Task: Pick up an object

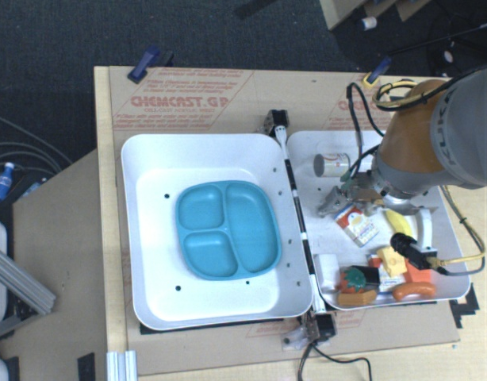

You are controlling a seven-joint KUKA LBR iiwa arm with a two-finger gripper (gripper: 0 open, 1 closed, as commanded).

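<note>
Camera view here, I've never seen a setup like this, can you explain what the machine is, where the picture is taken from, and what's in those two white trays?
One camera looks down at a slant on a bench. The grey and orange machine is a robot arm reaching in from the picture's right. Its gripper is low inside the right bin, among small items: a small cylinder, a red and white packet, a yellow piece and an orange piece. I cannot tell whether it holds anything. The left bin contains a blue divided plate.

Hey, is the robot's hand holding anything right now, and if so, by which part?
It cannot be told. The hand is low in the right bin, beside a red and white packet, but nothing is clearly seen held in it.
</note>
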